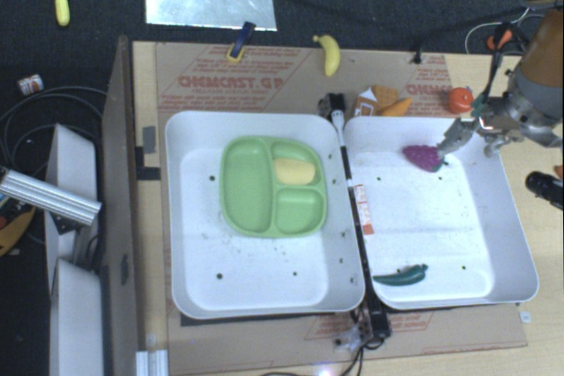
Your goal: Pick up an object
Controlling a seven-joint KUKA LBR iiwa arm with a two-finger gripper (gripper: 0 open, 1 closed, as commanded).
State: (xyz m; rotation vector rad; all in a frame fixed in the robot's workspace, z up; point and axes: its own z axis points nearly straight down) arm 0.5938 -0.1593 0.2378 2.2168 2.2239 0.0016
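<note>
- The claw (469, 135) hangs over the right bin (511, 229), just beside the purple fruit (424, 157), probably its target.
- Its two fingers stand apart, holding nothing.
- A green pepper (401, 276) lies well apart.

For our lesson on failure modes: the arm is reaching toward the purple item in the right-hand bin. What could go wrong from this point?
1. The small purple grape-like bunch lies near the shallow white right bin's far wall, so the gripper might bump the wall.
2. The bunch looks lumpy, so it may slip or get nudged aside rather than lifted.
3. The dark green pepper-shaped toy lies far across the bin, so a miss here would probably leave no quick fallback.
</note>
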